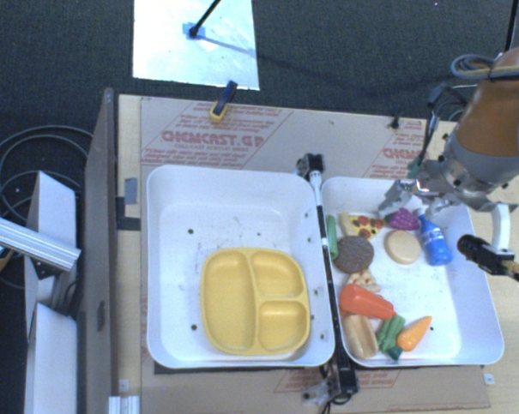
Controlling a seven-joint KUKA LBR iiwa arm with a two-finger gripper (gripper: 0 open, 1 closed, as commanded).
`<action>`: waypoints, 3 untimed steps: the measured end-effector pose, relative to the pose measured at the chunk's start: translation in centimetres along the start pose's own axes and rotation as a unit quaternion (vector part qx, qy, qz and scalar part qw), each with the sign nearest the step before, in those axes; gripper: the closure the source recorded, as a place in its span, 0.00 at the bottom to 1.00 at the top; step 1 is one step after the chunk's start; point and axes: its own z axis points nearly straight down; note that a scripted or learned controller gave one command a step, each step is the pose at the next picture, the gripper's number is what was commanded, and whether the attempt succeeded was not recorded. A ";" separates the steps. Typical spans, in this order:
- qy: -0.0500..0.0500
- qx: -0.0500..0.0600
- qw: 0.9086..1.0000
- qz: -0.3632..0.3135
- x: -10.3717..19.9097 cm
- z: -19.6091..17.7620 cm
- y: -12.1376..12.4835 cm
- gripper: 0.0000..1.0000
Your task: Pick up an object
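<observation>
Dark carpet surrounds the bench bearing two white bins. Over the right bin's far edge the gripper is seen, fingers spread and empty; the purple toy grape cluster lies just below them.

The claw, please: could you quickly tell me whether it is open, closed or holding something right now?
Claw: over the right bin, above the purple toy; open or closed cannot be told.

Dark carpet floor, cardboard-topped bench
</observation>
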 end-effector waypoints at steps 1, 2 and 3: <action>0.001 0.007 1.000 0.001 0.8 11.2 -4.3 0.00; 0.002 -0.003 1.000 -0.001 -1.3 13.0 0.8 0.00; -0.001 -0.005 1.000 -0.003 1.5 14.3 7.3 0.00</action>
